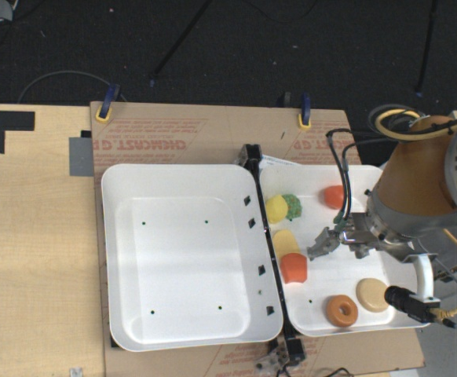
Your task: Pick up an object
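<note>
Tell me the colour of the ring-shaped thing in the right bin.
The ring is orange-brown, seen in the camera view.

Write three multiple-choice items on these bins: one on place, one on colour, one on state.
1. Where is the ring-shaped toy?
A. left bin
B. right bin
C. on the cardboard

2. What colour are the clamps on the cardboard's far edge?
A. yellow
B. red
C. green

3. The gripper is
A. over the right bin
B. over the left bin
C. off the bench

Key: 1 B, the ring-shaped toy lies near the right bin's front edge. 2 A, both clamps are yellow. 3 A, the gripper hangs among the toys.
</note>
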Controlling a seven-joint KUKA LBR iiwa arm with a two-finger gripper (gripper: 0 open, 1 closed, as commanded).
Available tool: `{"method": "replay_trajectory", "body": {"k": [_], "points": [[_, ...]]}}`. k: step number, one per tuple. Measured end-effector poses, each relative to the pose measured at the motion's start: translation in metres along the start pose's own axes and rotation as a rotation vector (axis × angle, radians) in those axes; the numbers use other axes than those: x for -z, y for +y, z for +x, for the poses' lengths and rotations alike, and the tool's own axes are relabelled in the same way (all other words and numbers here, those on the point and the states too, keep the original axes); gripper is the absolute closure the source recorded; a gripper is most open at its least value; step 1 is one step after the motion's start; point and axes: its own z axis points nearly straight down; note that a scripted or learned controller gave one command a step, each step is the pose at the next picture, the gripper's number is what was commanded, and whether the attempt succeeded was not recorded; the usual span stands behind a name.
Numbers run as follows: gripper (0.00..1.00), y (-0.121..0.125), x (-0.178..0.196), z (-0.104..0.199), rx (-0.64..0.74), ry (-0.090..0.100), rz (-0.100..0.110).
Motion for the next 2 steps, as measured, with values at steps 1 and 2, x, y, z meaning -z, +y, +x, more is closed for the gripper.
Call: {"method": "replay_trajectory", "body": {"k": [1,2], "points": [[0.0,0.044,-0.027,-0.027,0.0,0.0,0.001],[0.0,0.108,-0.039,-0.011,0.002,0.0,0.001]]}}
